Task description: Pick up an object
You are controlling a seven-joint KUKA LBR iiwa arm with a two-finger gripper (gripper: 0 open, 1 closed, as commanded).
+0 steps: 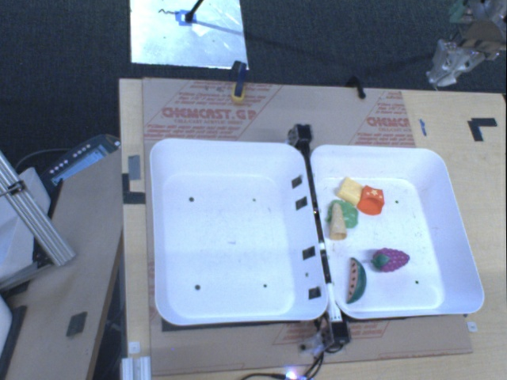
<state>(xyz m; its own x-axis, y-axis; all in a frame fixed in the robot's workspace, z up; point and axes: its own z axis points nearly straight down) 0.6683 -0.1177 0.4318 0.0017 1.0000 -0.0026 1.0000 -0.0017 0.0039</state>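
Camera view: the end effector (463, 50) sits at the upper right corner, beyond the far edge of the tabletop (135, 236) and well apart from both bins. It is small and blurred there, so its open or closed state cannot be told. No object is visible in it. This position probably serves as a retracted pose that leaves the bins unobstructed for the overhead camera.

The two shallow white plastic bins lie side by side on a brown printed cardboard sheet (214, 109), joined along a central seam with black clips. The left bin (230, 232) shows a bare white floor.

The right bin (444, 212) holds all candidate objects, grouped toward its left half:
- a yellow block-shaped toy (349, 189), touching an orange-red toy piece (371, 200);
- a green and tan cone-shaped toy (341, 217), just below those two;
- a purple grape-cluster toy (390, 259);
- a green and red watermelon-slice toy (356, 280), near the front wall.

The pick has not yet begun. The grape cluster stands apart from its neighbours and likely offers the clearest approach.
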